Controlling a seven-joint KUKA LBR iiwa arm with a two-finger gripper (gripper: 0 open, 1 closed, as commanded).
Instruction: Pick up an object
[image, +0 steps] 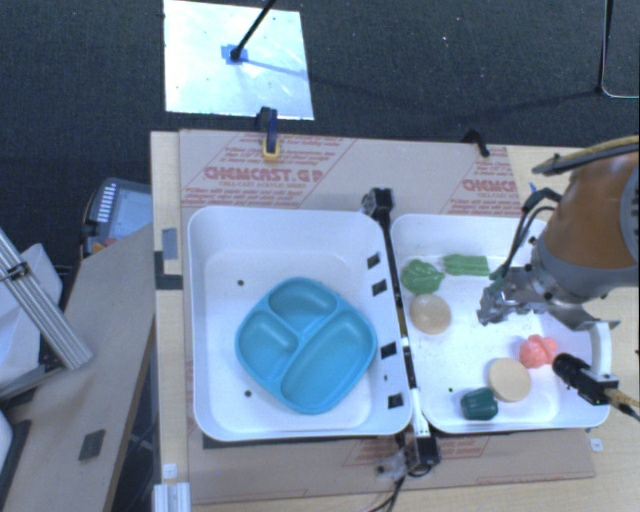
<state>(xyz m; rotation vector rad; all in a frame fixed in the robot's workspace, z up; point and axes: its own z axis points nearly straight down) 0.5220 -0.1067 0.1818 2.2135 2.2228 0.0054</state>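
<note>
At the near edge you have the worktop (300, 455), a pale board with red lettering, set on dark carpet. On it sit two shallow white bins side by side. The left bin (215, 300) holds a blue divided plate (305, 345) lying flat near its middle. The right bin (440, 415) holds the small pieces. The grey arm (590, 230) with its orange band reaches in from the right, and its gripper (497, 300) hangs over the right bin's middle; you cannot tell whether the fingers are open or closed.

In that bin, a green leafy piece (422, 276) and a flat green piece (466, 265) lie near the far wall. A cream ball (431, 314) sits just left of the gripper. A pink lump (538, 351), a tan disc (509, 380) and a dark green block (479, 404) lie nearer you. A shiny sheet (235, 60) lies on the carpet beyond the worktop.
</note>
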